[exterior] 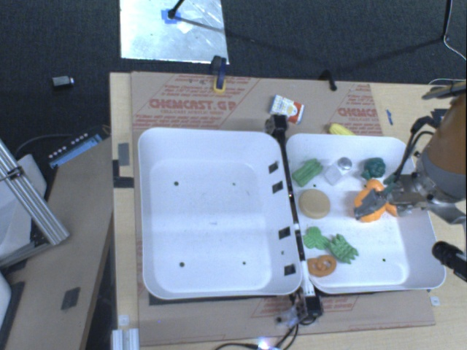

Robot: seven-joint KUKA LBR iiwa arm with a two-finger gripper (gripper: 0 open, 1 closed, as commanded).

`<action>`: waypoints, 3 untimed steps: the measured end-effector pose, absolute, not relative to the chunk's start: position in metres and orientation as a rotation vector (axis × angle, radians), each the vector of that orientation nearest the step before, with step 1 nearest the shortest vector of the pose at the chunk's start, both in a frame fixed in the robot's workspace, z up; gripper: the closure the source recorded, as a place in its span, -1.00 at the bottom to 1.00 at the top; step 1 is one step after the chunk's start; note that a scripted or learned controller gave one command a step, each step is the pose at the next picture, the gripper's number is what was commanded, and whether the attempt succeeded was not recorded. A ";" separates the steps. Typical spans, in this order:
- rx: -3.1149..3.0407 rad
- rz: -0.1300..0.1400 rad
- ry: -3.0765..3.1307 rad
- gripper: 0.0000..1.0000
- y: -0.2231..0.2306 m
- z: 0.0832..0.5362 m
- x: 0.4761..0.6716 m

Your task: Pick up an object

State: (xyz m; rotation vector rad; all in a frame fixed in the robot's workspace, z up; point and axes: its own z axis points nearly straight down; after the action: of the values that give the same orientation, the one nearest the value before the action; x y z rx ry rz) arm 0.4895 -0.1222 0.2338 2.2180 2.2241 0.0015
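Gripper (373, 204) is low inside the right bin (416, 268), and you can see its dark fingers closed around an orange object (372, 199), which sits between them over the bin floor; I cannot tell if the object is lifted or touches the floor. The grey arm (445, 168) comes to it from the right side, across the bin's right rim.

Taking the orange object as your landmark: just to its left lies a round tan disc (315, 203). Above it and a little right is a dark green object (374, 168), and above-left of it a small clear-and-silver piece (339, 169). Further left of that one you find a light green ridged block (307, 171). Below-left of the orange object are two green toys close together, a rounded one (315, 237) and a spiky one (341, 248), and under them a small orange ring-like piece (321, 265) near the divider (290, 203) between the bins.

Well to the left of the orange object, past the divider, is the left bin (157, 268). Above the orange object, outside the bin on the cardboard sheet (190, 102), lies a yellow item (341, 130)
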 end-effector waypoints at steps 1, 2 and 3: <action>2.224 -0.003 2.226 -1.00 -0.113 0.083 0.503; 2.217 0.005 2.222 1.00 -0.114 0.101 0.505; 2.209 0.006 2.228 1.00 -0.084 0.090 0.562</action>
State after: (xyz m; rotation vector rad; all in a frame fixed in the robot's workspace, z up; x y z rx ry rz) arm 0.5616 -0.0837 0.0897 2.2087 2.2284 0.0063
